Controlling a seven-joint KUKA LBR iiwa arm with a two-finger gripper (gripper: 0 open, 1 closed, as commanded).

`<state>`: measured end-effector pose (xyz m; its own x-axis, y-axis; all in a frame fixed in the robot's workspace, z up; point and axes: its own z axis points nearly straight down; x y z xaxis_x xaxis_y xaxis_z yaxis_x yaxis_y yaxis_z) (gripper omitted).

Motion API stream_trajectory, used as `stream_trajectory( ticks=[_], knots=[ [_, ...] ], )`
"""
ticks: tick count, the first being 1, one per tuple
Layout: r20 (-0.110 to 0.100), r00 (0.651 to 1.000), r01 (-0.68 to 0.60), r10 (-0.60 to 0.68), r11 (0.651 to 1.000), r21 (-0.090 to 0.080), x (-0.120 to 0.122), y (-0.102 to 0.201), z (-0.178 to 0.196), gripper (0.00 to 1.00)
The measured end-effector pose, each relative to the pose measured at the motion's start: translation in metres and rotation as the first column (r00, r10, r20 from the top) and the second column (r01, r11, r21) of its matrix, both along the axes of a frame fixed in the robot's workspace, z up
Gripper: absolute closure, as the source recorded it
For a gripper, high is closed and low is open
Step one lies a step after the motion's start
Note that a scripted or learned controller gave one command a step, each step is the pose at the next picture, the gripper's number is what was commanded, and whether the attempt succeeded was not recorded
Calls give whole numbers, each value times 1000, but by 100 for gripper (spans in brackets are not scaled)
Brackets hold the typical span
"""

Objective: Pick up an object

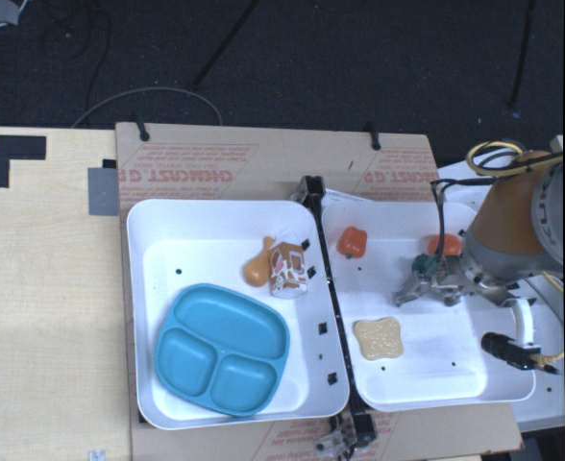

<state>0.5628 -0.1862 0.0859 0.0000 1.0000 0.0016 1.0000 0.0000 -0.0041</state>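
The arm was at the reaching stage, by my reading: the gripper (419, 290) hung low inside the right bin (455, 377), with nothing visibly caught in it. Whether the claw stood open or closed I could not tell; it showed as a dull metal tangle with a greenish part at its middle.

Taking that gripper as the landmark, three candidates lay around it. A small orange-red object (446, 246), rounded and smooth-looking, sat just behind it, partly hidden by the wrist. A second orange-red lump (352, 242), blocky with soft corners, lay further off toward the black divider between the bins. A flat tan piece (378, 338), shaped like a slice of toast with a rough face, lay near it on the front side.

Well beyond the divider, in the left bin (148, 257), were a glossy blue compartment plate (223, 349), a small printed carton (288, 270) and an orange-brown drumstick-shaped toy (257, 264) touching it.

The next move, I judged, called for settling squarely over one item before closing; the flat toast looked hardest to pinch.
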Motion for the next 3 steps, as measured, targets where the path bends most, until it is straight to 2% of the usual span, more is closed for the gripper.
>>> stream_trajectory(
  ticks=[1, 2, 3],
  knots=[
    [1, 1000, 3, -3, 1000, -1, 0, -1, 12, 100],
    [5, 1000, -1, 1, 1000, -2, 2, -1, 75, 100],
    [5, 1000, -1, 1, 1000, -2, -1, -3, 117, 100]
  ],
)
